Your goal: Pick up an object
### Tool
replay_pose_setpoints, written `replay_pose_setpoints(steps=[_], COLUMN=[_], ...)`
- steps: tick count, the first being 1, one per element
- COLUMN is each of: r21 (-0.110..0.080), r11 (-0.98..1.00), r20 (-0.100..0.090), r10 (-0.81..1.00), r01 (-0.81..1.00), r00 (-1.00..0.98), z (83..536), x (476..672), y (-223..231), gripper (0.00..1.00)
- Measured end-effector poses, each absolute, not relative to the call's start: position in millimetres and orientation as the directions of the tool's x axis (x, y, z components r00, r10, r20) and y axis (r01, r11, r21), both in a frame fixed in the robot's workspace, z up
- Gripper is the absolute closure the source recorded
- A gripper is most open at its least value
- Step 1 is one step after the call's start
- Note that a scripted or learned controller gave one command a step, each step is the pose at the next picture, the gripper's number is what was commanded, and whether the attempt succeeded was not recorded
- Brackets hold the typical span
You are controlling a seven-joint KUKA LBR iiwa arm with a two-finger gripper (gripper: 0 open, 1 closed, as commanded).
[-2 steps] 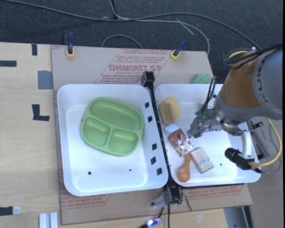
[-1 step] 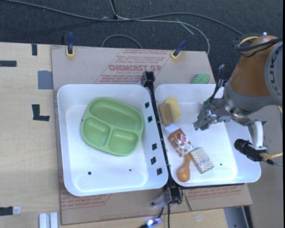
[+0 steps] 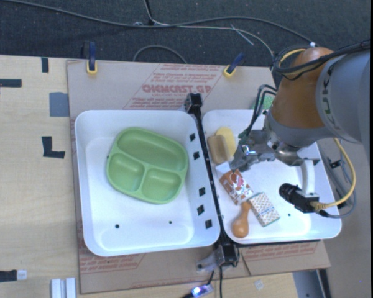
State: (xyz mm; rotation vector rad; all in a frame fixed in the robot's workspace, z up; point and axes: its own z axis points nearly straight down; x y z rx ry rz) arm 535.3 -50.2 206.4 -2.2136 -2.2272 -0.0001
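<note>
My gripper (image 3: 244, 161) hangs low over the right bin (image 3: 323, 228), near its left side. Just below it lies a red and white packet (image 3: 234, 185). To its upper left, a tan and yellow sponge-like block (image 3: 221, 143) rests against the bin's left wall. A small pale box with a speckled print (image 3: 264, 208) sits beside the packet, and an orange-brown rounded piece with a neck (image 3: 241, 223) lies at the bin's front. I see nothing between the gripper and the objects that shows a hold.
The left bin (image 3: 93, 216) holds a green divided plate (image 3: 147, 164). A black divider with clips (image 3: 202, 166) runs between the bins. The grey and orange arm (image 3: 311, 98) covers the right bin's back right part.
</note>
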Motion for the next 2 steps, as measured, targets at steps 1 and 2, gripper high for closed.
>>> replay_pose_setpoints(steps=[1,2], r21=[-0.001,-0.003], r11=[0.008,0.007], r20=[0.002,0.001], r10=[1.0,1.0], r01=[1.0,1.0], r00=[-0.008,-0.007], z=[219,212], x=[540.7,534.5], y=[6,64], gripper=[1.0,1.0])
